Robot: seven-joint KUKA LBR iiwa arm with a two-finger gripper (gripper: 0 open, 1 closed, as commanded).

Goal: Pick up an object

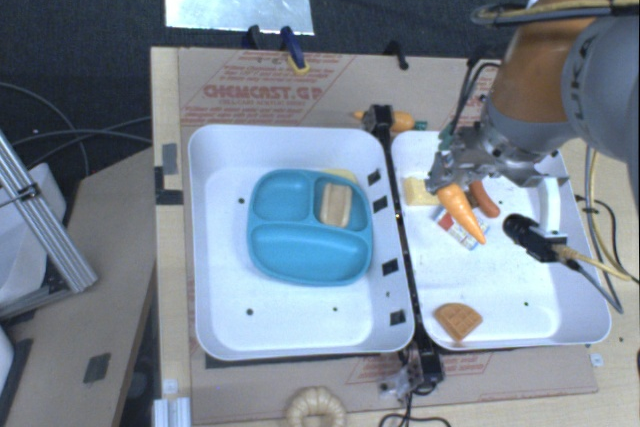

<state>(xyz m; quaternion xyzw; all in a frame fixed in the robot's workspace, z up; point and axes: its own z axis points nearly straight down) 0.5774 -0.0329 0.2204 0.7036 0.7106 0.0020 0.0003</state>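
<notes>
My gripper hangs over the upper left part of the right bin. An orange carrot lies slanted just below it, with its thick end right at the gripper's tip. I cannot see whether the carrot is gripped or merely touched. Beside the carrot lie a reddish sausage and a small red and white piece. A pale yellow block sits to the gripper's left, near the bin's wall.
A waffle-like biscuit lies at the right bin's front. The left bin holds a blue divided plate with a tan bread piece in one compartment. An orange item rests behind the bins.
</notes>
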